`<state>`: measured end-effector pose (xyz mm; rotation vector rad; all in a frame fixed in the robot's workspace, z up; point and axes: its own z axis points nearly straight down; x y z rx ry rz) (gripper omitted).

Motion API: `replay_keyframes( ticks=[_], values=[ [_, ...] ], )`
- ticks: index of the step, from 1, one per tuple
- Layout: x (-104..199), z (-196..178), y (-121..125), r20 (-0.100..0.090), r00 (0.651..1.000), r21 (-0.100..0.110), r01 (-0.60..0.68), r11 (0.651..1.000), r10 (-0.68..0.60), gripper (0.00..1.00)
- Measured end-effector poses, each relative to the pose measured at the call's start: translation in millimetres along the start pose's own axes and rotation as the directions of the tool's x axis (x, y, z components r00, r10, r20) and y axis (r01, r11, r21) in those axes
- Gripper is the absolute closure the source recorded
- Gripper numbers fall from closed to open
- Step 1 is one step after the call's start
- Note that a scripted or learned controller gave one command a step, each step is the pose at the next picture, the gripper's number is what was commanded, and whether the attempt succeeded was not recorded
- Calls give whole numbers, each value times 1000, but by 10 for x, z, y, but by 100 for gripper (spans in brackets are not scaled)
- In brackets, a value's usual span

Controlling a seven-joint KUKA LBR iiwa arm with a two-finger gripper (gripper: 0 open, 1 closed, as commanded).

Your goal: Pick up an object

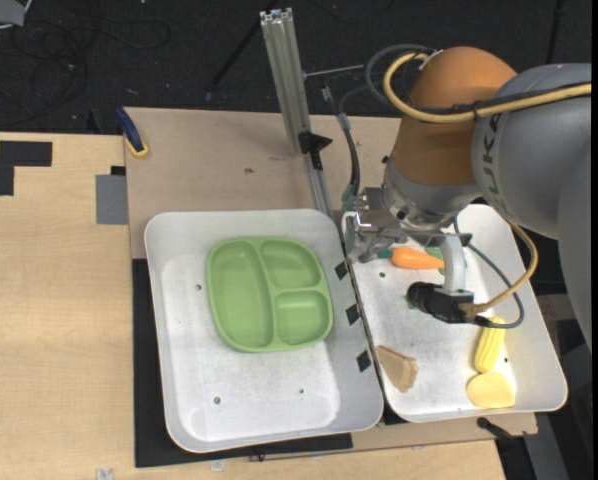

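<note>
Carrot (419,259), orange and tapered, is lying in the upper part of the bin on the view's right (539,368). It is just beside the gripper (364,236), which is hanging low over that bin's upper left corner, close to the wall next to the other bin (259,398). The wrist is covering the working end, so I cannot tell whether the gripper is open or closed, and I am not seeing anything held in it.

The carrot is looking like toy food, probably moulded plastic, though the view is too coarse to be sure. On that reading it is going to be light and stiff, with a smooth skin that is likely to slide. Breaking it is not a worry. The real risk is that the taper is going to push it out towards the thin end as the grip closes. The better hold is across the thicker half, square to its long axis, and low enough to get past the widest part of the round body.

Other choices are lying in the same bin. A tan wedge (399,368) is sitting near the lower left and is offering flatter sides. A yellow cob (489,346) and a yellow round piece (491,391) are crowding each other near the lower right corner. A green divided plate (269,293) is resting in the other bin, wide and shallow, and is offering only its rim.
</note>
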<state>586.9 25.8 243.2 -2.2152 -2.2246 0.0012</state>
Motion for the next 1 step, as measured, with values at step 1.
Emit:
replay_keyframes(
  ticks=[1],
  values=[
    [414,133,6,1,1000,3,-1,1000,1,100]
  ],
)
